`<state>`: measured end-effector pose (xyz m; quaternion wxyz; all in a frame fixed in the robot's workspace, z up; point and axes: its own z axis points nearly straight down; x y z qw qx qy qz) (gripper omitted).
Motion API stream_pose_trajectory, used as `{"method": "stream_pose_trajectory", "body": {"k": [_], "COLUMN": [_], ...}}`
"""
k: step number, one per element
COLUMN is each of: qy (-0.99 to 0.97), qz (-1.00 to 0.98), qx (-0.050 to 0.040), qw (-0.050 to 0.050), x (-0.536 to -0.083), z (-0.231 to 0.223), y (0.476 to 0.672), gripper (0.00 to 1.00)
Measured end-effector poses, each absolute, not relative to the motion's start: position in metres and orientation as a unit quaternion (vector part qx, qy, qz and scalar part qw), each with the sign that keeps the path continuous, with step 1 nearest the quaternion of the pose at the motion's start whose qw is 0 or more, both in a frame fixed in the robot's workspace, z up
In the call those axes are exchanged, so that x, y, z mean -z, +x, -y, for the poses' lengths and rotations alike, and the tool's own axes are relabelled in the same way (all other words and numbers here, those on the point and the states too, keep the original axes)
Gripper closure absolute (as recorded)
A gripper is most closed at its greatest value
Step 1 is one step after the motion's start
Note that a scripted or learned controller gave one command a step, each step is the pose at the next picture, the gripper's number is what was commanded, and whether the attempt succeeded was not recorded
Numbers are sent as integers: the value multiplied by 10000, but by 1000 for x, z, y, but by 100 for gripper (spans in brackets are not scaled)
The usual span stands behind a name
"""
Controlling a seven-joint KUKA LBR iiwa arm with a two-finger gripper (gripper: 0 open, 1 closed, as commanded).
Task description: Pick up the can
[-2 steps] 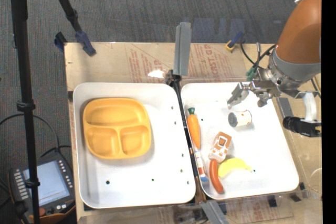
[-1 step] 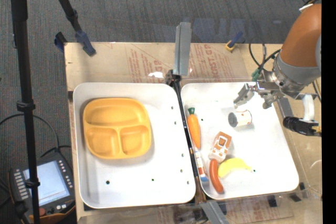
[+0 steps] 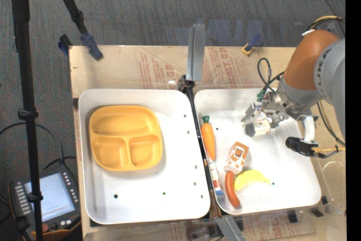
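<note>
Plainly mid-grasp: down low in the right bin, over its far half, with the gripper set right above a small pale cylinder, taken here to be the can. Lying on its side on the floor of the right bin, by the look of it, and touching or very nearly touching the gripper. Cannot tell whether the gripper is apart, together or clamped on the can; too small and too crowded with cable and metal to judge. Cannot call the can held, then.

Nothing else in the right bin close enough to interfere: carrot along its left wall, small orange-and-white carton near its centre, banana and red sausage toward its near edge, all apart from the can. Yellow divided plate in the left bin, beyond the right bin's left wall, out of play.

Judged as the closing-on-the-can step, with the lift not yet made. Next, calls for a firm closing across the can's round body, centred so as not to squirt it out sideways, then a straight rise clear of the right bin's floor. Worth watching for rolling, being round and on its side, and for a slip off the smooth wall if caught near one end
</note>
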<state>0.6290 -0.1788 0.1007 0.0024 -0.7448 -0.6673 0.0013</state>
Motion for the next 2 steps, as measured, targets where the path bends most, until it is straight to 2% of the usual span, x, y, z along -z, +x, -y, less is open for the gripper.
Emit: {"method": "stream_pose_trajectory", "body": {"k": [1, 2], "qy": [-7450, -7732], "qz": [6671, 6341], "qx": [-14, -11], "qw": [38, 15], "x": [-109, -204], "z": [179, 115], "y": [629, 615], "gripper": [100, 100]}}
